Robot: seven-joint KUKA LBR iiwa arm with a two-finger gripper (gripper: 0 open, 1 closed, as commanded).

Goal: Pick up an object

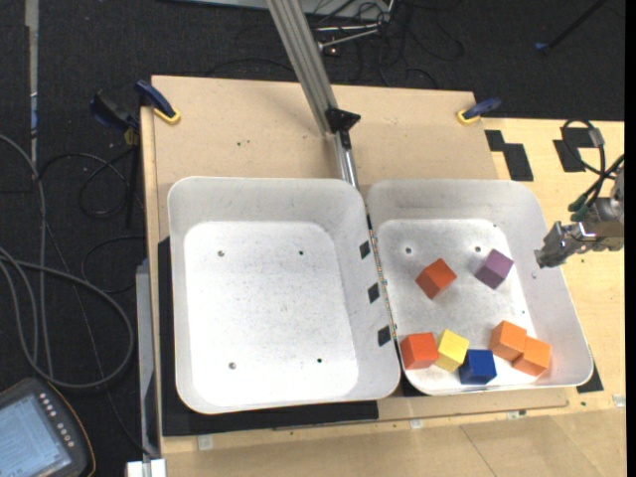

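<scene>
The right bin (452, 207) holds several small blocks. An orange cube (435, 277) and a purple cube (494, 267) lie near its middle. Along its front edge sit a red-orange cube (419, 350), a yellow cube (452, 349), a blue cube (479, 366) and two orange blocks (520, 347) close together. My gripper (553, 251) hangs at the right rim of this bin, to the right of the purple cube and apart from it. Nothing shows between its fingers.
The left bin (263, 291) lies beside the right one on the wooden bench. A slanted metal pole (306, 53) crosses the back and ends at the gap between the bins. Clamps (159, 102) grip the bench's far corners.
</scene>
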